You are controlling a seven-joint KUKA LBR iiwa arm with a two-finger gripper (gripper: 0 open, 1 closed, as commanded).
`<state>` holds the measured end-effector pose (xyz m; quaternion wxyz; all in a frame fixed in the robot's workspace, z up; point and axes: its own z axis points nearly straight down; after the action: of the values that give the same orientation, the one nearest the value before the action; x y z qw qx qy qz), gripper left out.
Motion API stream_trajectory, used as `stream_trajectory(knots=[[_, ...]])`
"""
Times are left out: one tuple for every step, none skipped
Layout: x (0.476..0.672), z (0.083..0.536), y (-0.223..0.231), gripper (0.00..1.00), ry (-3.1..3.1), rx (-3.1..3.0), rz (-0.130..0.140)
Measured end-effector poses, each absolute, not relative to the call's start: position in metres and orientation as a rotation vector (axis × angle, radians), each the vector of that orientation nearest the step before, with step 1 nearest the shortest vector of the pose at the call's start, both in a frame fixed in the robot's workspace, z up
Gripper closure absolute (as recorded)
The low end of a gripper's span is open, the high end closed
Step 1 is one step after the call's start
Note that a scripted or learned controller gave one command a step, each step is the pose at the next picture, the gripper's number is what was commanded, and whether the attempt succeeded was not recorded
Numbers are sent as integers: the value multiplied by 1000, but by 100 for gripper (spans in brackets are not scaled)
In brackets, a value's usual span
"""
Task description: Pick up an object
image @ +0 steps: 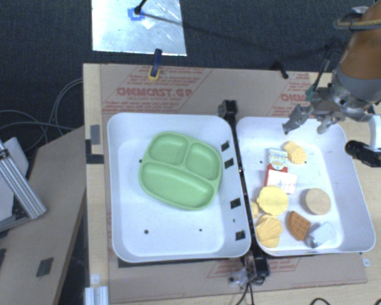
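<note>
nearest, at 5 o'clock: right bin (362,237) with yellow chips (271,202), tan disc (317,201), red-white carton (279,170). farther, at 2 o'clock: hand (310,123) spread wide, pinching nothing, above bin's far rim. approach step; next calls for descent toward the carton.

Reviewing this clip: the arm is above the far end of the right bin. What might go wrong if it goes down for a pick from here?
1. The end effector hangs over the far rim of the right bin, so a straight descent may strike the rim or land on bare floor.
2. The toy foods are packed together: the red-and-white carton touches the yellow piece, so a grasp may nudge or catch both.
3. The waffle lies flat near the front wall, hard to get under.
</note>
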<state>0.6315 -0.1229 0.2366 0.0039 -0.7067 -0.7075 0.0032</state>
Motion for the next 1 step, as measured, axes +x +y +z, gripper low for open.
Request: stream_trajectory(knots=[[634, 244, -123, 0, -2226, -2219, -1]])
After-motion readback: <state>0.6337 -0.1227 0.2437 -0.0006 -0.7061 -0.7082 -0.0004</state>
